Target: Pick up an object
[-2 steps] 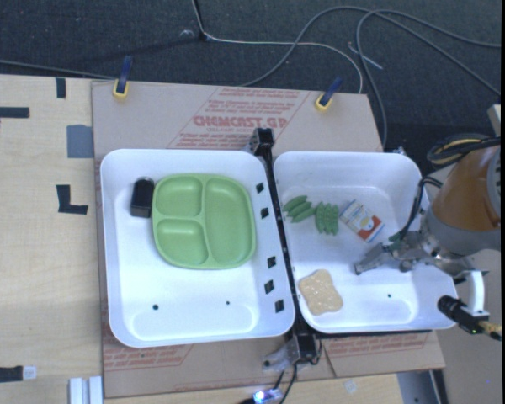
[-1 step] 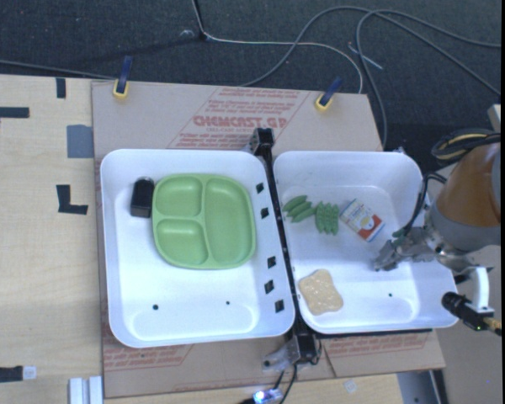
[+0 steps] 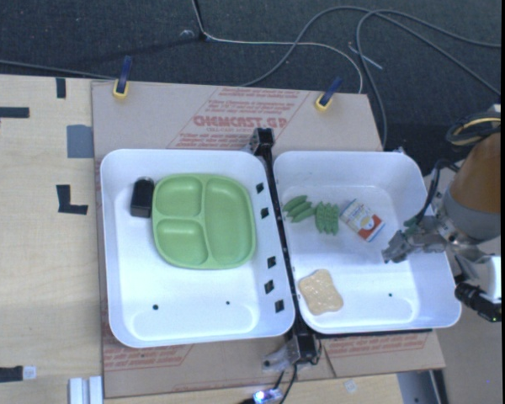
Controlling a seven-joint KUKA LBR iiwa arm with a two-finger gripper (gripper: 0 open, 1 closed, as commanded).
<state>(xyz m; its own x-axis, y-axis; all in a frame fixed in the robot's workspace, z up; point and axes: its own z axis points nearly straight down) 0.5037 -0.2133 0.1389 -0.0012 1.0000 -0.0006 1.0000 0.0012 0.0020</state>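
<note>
Table (image 3: 34, 251) bearing two white bins. Right bin (image 3: 404, 175): green bean pods (image 3: 313, 212), small carton (image 3: 361, 220) and tan slice (image 3: 321, 291) at 6 o'clock. The jaws (image 3: 397, 249), state indiscernible, hover at 3 o'clock, near the carton. Left bin (image 3: 118, 251): green divided plate (image 3: 204, 220), black block (image 3: 141, 197).

Red print on cardboard sheet (image 3: 236, 112) under bins, upside down, too blurred to read
</note>
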